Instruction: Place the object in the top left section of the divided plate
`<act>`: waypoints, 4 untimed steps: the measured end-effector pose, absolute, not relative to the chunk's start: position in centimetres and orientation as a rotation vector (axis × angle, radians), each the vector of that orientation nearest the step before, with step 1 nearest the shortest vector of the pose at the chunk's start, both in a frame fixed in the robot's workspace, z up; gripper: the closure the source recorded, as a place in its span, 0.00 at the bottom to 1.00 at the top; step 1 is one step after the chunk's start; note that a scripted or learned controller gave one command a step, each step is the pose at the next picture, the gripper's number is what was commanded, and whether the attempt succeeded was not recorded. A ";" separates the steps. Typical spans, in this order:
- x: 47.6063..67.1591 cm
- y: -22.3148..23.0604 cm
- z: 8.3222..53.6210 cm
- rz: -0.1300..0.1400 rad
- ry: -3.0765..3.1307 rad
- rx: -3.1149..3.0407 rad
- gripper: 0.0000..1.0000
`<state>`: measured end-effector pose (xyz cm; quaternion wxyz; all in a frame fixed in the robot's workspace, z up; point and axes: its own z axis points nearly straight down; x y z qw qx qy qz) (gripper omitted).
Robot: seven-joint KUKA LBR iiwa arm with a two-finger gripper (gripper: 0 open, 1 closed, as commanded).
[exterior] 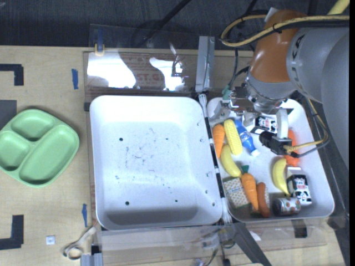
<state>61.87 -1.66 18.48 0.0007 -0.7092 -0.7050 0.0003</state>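
The light green divided plate (37,147) lies on the wooden bench at the far left, outside both bins, with two small sections at its upper left and one long section at its lower right. My gripper (242,108) hangs low over the back of the right bin (321,201), under the orange band of the arm (275,49). Just below it lie a yellow corn cob (232,137), an orange carrot (218,139) and a blue bottle (244,137). I see nothing clearly held.
The right bin also holds two bananas (228,162) (279,176), another carrot (249,187), a can (285,205), a waffle piece (236,193) and a black-and-white carton (299,186). The left bin (150,159) stands between the right bin and the plate. Cables trail behind the arm.
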 end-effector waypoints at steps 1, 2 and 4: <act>53.8 1.9 18.7 0.003 -1.917 -2.484 0.00; 48.0 8.2 21.0 0.003 -1.979 -2.436 0.00; 55.2 13.7 11.2 0.004 -1.821 -2.557 0.00</act>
